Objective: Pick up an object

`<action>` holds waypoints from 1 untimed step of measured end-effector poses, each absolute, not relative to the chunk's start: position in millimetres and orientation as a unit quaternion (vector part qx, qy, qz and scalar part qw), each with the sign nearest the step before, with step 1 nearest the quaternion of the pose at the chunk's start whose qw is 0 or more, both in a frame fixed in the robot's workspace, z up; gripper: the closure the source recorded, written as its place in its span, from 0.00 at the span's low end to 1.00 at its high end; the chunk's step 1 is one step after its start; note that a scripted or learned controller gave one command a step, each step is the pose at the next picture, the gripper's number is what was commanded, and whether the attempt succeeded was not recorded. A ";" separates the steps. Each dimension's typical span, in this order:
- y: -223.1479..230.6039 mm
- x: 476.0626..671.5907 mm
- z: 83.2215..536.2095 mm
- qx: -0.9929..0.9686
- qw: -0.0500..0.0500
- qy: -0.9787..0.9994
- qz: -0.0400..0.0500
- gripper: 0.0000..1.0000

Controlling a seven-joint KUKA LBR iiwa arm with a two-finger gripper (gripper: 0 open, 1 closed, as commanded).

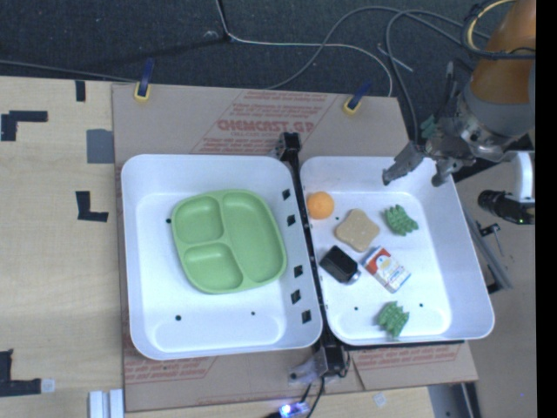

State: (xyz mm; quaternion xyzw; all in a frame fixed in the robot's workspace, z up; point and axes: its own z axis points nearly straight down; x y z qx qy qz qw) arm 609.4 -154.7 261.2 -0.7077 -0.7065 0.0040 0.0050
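Note:
My gripper (420, 169) hangs above the back edge of the right bin (452, 259), its two dark fingers spread open with nothing between them. Below it in that bin lie an orange ball (320, 205), a tan sponge-like block (357, 230), a black box (339, 264), a small red and white carton (385, 269), and two green knobbly pieces, one at the right (401, 219) and one near the front (393, 318). All of them rest on the bin floor, apart from the gripper.
The left bin (144, 233) holds a green divided plate (228, 239). A black clip row (298, 233) runs along the seam between the bins. Cables (348, 24) trail across the dark floor behind the bench.

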 end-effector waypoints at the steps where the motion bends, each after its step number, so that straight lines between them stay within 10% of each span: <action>1: -154.3 611.6 267.8 -0.707 0.000 -0.708 0.001 0.00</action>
